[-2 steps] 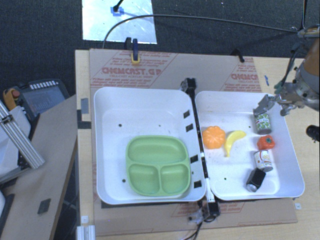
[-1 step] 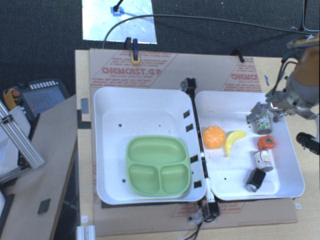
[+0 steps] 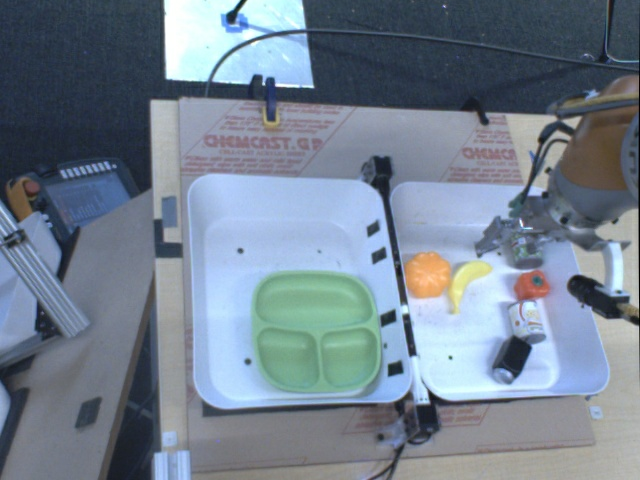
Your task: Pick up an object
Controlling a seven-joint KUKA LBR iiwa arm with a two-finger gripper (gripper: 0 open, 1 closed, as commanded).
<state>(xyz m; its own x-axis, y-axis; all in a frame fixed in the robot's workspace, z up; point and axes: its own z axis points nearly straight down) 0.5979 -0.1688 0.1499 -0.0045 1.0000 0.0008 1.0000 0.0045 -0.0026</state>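
Gripper [image 3: 513, 240] hovers low in the right bin [image 3: 440, 203], far of the tomato [image 3: 533, 285] and right of the banana [image 3: 466, 280]; whether it's open or grasping anything, I can't tell.

bench [image 3: 165, 298] | brown board [image 3: 330, 133] | two white bins [image 3: 230, 208] side by side

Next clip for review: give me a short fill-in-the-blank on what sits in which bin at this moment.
1. The green divided plate lies in the ____ bin.
2. Between the orange fruit and the small red tomato lies a yellow ____.
3. The green plate has ____ compartments.
4. The gripper hovers over the ____ bin.

Missing words: left; banana; three; right
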